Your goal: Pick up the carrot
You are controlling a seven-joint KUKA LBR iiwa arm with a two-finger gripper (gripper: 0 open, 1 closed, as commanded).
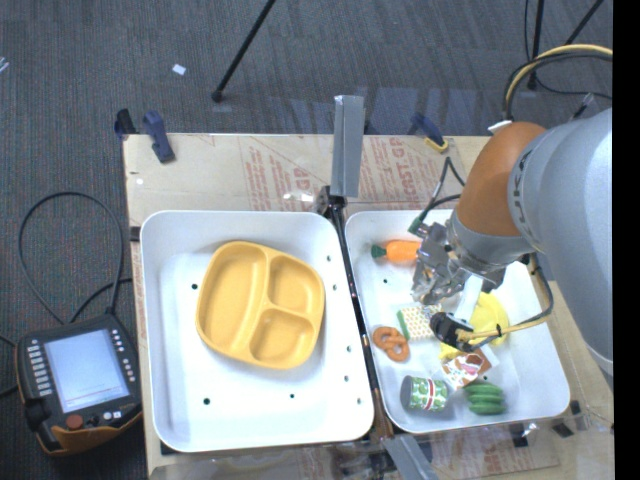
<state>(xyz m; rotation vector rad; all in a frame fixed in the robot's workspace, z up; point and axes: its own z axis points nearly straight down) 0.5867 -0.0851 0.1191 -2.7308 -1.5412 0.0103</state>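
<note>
Dark carpet surrounds the plywood worktop, which carries two white bins side by side. Left bin holds a yellow divided plate. Right bin holds the clutter: a yellow banana-like toy, a small can, a green pod, a pretzel, and the carrot, lying near the bin's far left corner with its green top pointing left. The hand hangs just beside it, toward the bin's middle; whether it is spread or closed I cannot tell. Judging by looks, the carrot is a light, stiff, smooth plastic toy, likely slippery; gripping across its thick orange middle seems safest.
</note>
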